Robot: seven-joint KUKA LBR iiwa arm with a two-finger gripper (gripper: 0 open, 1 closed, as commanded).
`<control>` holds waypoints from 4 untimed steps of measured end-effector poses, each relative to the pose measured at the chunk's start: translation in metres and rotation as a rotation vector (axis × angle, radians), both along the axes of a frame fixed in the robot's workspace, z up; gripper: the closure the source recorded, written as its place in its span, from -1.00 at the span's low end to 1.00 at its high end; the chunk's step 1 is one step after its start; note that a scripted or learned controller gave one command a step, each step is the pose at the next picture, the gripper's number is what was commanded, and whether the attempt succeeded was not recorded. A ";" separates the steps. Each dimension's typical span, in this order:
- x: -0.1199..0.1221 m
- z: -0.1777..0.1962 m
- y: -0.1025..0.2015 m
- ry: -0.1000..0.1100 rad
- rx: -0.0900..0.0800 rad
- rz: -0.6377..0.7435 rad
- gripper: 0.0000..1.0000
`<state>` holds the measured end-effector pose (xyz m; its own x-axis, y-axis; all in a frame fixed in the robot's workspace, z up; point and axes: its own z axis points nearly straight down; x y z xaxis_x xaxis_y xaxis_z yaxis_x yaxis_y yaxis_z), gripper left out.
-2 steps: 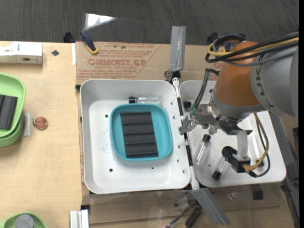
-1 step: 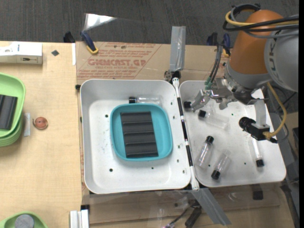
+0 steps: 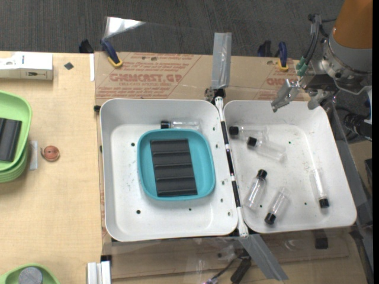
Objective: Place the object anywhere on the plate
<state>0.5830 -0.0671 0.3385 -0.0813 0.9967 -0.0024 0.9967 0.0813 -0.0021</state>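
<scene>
Barely begun, by the look of it. The teal plate (image 3: 176, 165) sits in the left bin (image 3: 118, 176), left of frame centre, with a black ribbed insert (image 3: 173, 167) on it and no vial on it. One vial (image 3: 177, 124) lies in that bin just above the plate's upper edge, beside the plate and not on it.

The other vials are in the right bin (image 3: 334, 176): two near its upper left (image 3: 260, 142), two close together low in the middle (image 3: 256, 188) and (image 3: 276, 207), and one by its right wall (image 3: 320, 188). All lie flat on their sides.

The claw (image 3: 296, 93) hangs at the upper right of the frame, over the upper rim of the right bin, apart from every vial. One metal finger (image 3: 283, 99) slants down toward the bin; whether the claw is spread or pressed together I cannot tell. Nothing is seen between its fingers.

So, as I judge it, everything is left: pick a vial, grip it, carry it across the divider, set it on the plate.
</scene>
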 end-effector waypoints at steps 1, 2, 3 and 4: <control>0.076 0.079 -0.030 0.001 0.000 -0.137 -1.00; 0.076 0.079 -0.030 0.001 0.000 -0.137 -1.00; 0.076 0.101 -0.106 0.001 -0.001 -0.306 -1.00; 0.076 0.101 -0.105 0.001 0.000 -0.306 -1.00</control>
<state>0.6595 -0.1721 0.4398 0.2227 0.9749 -0.0029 0.9749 -0.2227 -0.0031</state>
